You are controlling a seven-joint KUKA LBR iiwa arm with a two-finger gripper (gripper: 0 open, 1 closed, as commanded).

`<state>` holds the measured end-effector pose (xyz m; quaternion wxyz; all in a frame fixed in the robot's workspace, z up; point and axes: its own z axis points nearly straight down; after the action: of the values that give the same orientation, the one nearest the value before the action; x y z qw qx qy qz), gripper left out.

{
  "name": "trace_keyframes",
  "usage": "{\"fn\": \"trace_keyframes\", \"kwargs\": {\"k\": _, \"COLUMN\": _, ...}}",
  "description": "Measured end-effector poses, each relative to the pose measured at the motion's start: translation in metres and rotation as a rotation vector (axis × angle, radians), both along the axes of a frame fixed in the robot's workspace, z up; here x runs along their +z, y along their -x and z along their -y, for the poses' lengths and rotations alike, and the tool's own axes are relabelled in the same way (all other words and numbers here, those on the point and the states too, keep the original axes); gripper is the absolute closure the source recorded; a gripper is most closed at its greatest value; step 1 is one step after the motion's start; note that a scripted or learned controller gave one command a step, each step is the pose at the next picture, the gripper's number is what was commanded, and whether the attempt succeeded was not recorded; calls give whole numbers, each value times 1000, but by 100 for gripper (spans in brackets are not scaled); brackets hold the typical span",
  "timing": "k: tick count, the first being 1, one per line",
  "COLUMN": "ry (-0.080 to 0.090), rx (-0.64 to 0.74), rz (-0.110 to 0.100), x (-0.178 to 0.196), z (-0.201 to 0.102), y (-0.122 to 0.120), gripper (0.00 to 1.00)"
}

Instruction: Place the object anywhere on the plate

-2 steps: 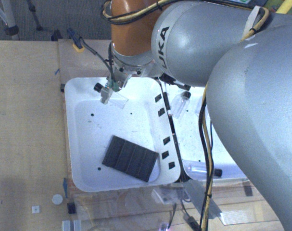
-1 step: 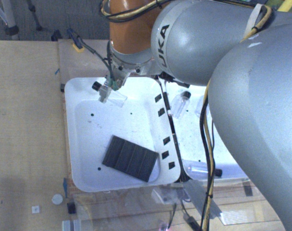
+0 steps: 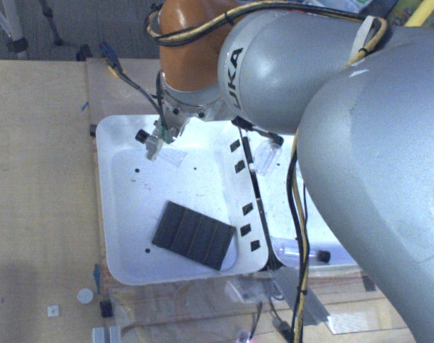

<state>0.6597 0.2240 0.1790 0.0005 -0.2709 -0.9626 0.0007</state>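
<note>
The tool [image 3: 154, 145] is seen low over the left bin's [image 3: 116, 263] far corner; its state cannot be told. A dark plate [image 3: 194, 235] lies nearer.

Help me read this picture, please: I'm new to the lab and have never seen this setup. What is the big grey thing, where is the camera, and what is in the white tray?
The big grey shape is a robot arm with an orange band above its wrist, reaching in from the right. One fixed camera looks down on the bench at a slant. The arm's gripper sits over the far part of the left white bin; it is too small and blurred to tell whether it holds anything. In that bin, near its front, lies a dark, flat, ridged rectangular plate. The arm hides most of a second bin beside it.
</note>
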Motion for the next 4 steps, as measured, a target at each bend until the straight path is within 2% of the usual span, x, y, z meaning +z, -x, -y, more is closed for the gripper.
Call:
{"fn": "trace_keyframes", "kwargs": {"k": 1, "ry": -3, "rx": 338, "rz": 4, "x": 10, "z": -2, "y": 1, "gripper": 100}}
{"fn": "trace_keyframes", "kwargs": {"k": 2, "ry": -3, "rx": 386, "rz": 7, "x": 93, "z": -3, "y": -1, "gripper": 100}}
{"fn": "trace_keyframes", "kwargs": {"k": 3, "ry": -4, "rx": 801, "rz": 2, "x": 68, "z": -1, "y": -2, "gripper": 100}}
{"fn": "trace_keyframes", "kwargs": {"k": 4, "ry": -3, "rx": 700, "rz": 1, "x": 29, "z": 0, "y": -7, "gripper": 100}}
